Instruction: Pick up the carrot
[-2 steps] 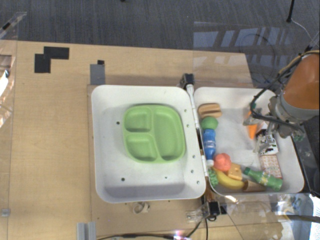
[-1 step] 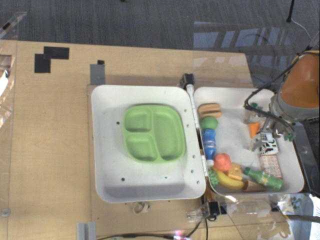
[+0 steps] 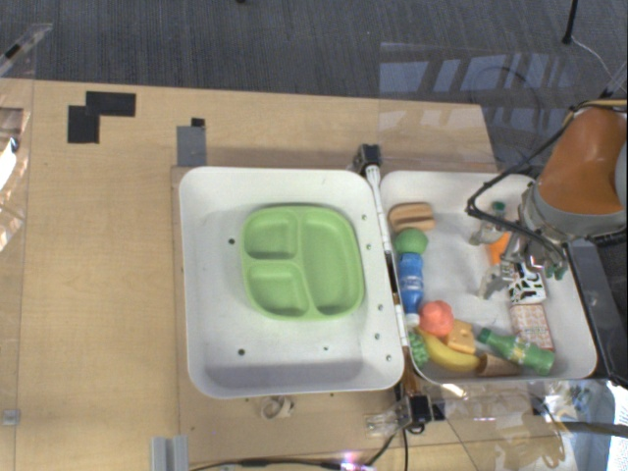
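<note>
While the arm reaches into the right bin (image 3: 585, 356), the tool (image 3: 512, 275) hangs just above the bin floor; its state cannot be told. A carrot (image 3: 500, 245), a small orange piece, lies touching or just beside the tool on its far side, near the bin's far right part, long axis apparently slanted toward the tool.

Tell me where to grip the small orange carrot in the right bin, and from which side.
Grip the small orange carrot across its narrow width, probably coming straight down from above. It lies slanted on the right white bin's floor, mostly hidden beneath the two-finger gripper, apart from the toy foods along the left wall.
</note>
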Action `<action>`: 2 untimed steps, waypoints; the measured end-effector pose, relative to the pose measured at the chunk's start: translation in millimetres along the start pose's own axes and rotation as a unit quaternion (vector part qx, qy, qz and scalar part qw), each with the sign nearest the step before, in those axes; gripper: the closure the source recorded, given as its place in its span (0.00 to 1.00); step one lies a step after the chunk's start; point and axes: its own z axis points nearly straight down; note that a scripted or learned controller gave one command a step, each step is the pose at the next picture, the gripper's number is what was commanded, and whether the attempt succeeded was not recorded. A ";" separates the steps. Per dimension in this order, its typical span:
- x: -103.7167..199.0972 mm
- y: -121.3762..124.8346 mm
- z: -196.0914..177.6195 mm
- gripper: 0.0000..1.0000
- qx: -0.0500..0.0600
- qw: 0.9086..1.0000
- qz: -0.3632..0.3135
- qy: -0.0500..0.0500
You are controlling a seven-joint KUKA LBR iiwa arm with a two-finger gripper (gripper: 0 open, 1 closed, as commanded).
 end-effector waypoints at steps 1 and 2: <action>22.7 -20.4 -0.8 0.00 -0.001 0.997 0.077 -0.001; -38.7 -14.2 1.7 0.00 0.000 0.960 0.278 0.001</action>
